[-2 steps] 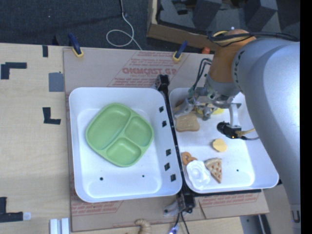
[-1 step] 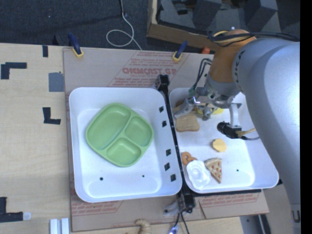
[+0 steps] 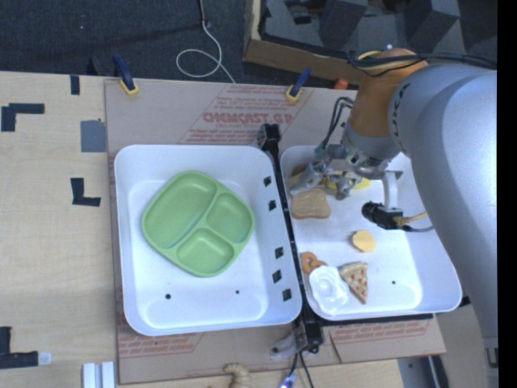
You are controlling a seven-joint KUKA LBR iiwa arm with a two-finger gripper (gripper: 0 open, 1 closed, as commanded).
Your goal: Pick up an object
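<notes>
My gripper (image 3: 323,183) hangs low over the back of the right bin (image 3: 420,285), below the orange band of the arm. A tan bread-like piece (image 3: 311,207) lies right under and in front of it. In the same bin are a small yellow piece (image 3: 363,240), a pretzel-shaped item (image 3: 310,260), a white item (image 3: 327,288) and a pizza slice toy (image 3: 355,280). Something yellow (image 3: 361,183) peeks out behind the gripper.
The left bin (image 3: 137,297) holds a green divided plate (image 3: 199,222). A black divider (image 3: 279,225) runs between the bins. The big grey arm covers the right side of the view. A black cable piece (image 3: 384,214) hangs beside the wrist.
</notes>
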